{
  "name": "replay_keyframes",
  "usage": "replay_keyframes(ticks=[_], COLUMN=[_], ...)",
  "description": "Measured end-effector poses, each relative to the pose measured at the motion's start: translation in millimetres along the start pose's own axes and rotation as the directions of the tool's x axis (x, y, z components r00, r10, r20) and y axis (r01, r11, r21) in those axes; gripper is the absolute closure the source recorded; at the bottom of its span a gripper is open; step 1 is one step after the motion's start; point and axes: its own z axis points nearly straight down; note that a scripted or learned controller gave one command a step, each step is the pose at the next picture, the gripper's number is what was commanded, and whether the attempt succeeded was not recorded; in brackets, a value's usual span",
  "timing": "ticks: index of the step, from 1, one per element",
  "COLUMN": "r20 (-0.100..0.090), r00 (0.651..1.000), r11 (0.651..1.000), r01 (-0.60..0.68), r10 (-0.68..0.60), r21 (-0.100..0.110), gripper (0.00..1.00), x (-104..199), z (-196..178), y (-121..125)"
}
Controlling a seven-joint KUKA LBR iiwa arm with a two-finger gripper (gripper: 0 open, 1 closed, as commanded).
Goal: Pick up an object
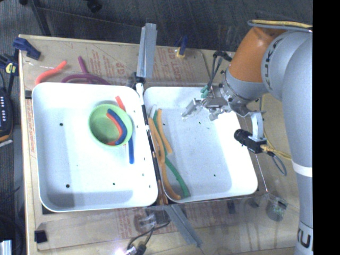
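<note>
The fingers point(202, 109) appear spread apart over the upper part of the right bin point(241, 182), one pale tip reaching left toward the bin's middle and the other pointing down beside it, and nothing shows between them. They hang from the grey arm point(289, 78), which comes in from the right with its orange band point(255, 52) just above the wrist. The nearest objects lie well to the left of the fingers, along the right bin's left wall: a tan strip point(159, 142) running down the wall, with a green strip point(178, 180) crossing its lower end near the bin's bottom left corner (the two overlap there, and which lies on top is hard to tell). The left bin point(53, 158) holds a green bowl point(101, 127) in its upper middle, tipped so that its inside shows; a red piece point(118, 130) and a blue piece point(126, 122) curve together inside it, and a blue stick point(131, 152) pokes out below its rim. A small red bit point(120, 103) rests just above the bowl. On the surface point(106, 52) beyond the left bin lie an orange piece point(50, 72) and a purple loop point(85, 77). A grey bar point(146, 49) stands upright between the two bins at their far edge.
</note>
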Motion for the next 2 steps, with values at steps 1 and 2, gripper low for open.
replay_keyframes(ticks=[1, 2], r20=[0.01, 0.012], r00=[0.917, 0.967], r11=[0.917, 0.967], r01=[0.398, 0.253], r10=[-0.398, -0.253], r21=[-0.002, -0.004], gripper=[0.0, 0.0], x=[63.9, 53.9], z=[74.0, 106.0], y=[-0.2, 43.1])
